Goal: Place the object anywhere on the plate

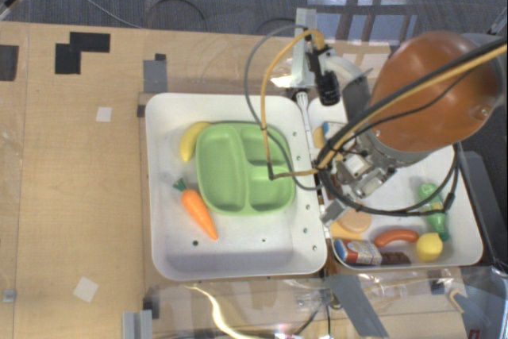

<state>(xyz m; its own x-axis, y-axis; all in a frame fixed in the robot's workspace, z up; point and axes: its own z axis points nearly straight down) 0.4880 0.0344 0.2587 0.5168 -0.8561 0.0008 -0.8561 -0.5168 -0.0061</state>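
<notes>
A green divided plate (238, 169) lies in the left bin (230, 254), with nothing on it. A yellow banana (189, 140) rests against its upper left edge. An orange carrot (198, 213) lies just off its lower left corner. My gripper (337, 202) hangs over the left side of the right bin (464, 246), beside the wall between the two bins and just above an orange round piece (352, 226). The arm's orange band and cables hide much of it, and I see no object held in it.
The right bin's front holds a red sausage (395, 236), a yellow lemon (429, 247), a green pepper (433, 201) and a can (363, 254). Black and yellow cables (266, 131) loop over the plate's right half. A camera mount (317, 75) stands behind the bins.
</notes>
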